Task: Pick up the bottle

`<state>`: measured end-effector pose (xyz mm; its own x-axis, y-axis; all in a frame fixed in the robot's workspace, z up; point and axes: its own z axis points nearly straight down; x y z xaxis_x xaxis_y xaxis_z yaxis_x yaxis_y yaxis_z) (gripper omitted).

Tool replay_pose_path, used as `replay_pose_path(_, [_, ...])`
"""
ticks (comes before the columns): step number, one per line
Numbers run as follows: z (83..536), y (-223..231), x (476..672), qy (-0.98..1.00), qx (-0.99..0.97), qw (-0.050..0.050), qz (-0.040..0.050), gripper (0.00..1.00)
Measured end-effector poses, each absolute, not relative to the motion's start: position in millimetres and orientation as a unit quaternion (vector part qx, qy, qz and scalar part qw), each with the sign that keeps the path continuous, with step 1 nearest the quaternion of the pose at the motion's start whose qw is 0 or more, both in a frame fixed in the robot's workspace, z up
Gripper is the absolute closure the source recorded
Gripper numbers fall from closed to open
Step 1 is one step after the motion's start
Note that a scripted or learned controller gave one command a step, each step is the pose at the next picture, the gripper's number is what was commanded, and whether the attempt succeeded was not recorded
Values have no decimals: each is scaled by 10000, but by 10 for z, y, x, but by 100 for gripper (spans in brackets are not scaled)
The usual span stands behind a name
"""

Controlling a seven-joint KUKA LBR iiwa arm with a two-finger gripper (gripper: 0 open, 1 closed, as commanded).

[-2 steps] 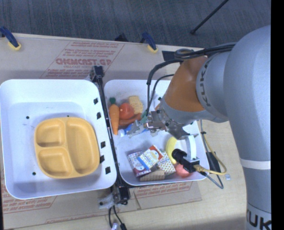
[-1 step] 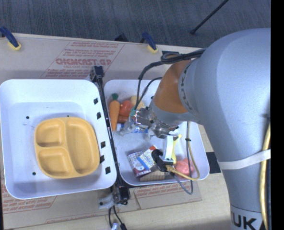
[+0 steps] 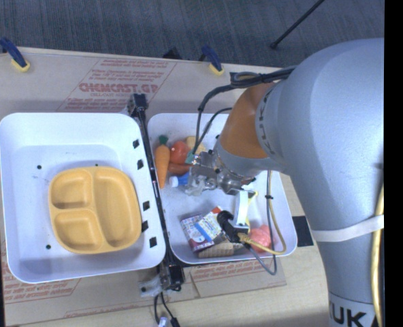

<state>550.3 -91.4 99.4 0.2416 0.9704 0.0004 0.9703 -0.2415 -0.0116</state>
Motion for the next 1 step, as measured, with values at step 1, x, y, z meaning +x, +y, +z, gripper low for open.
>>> replay_pose_path(1, [2069, -550, 4768, -7504, -6610, 23, 12, 100])
